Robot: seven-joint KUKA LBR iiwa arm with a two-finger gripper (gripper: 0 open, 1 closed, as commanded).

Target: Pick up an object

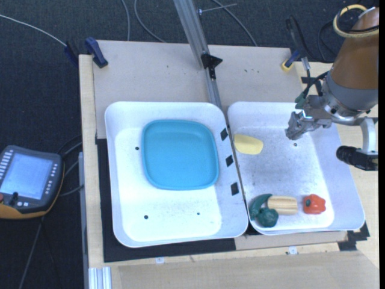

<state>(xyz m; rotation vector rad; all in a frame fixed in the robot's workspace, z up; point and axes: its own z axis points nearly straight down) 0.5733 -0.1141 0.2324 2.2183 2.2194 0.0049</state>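
The right bin holds a pale yellow lemon-shaped piece near its left wall. Along its front edge lie a dark green leafy toy, a tan cylinder and a red pepper-like toy. My gripper hangs over the upper right part of this bin, to the right of the yellow piece and well behind the front row. Nothing shows between its fingers.
A blue square plate lies in the left bin. A metal pole slants down from the top to the gap between the bins. A teach pendant sits on the floor at left.
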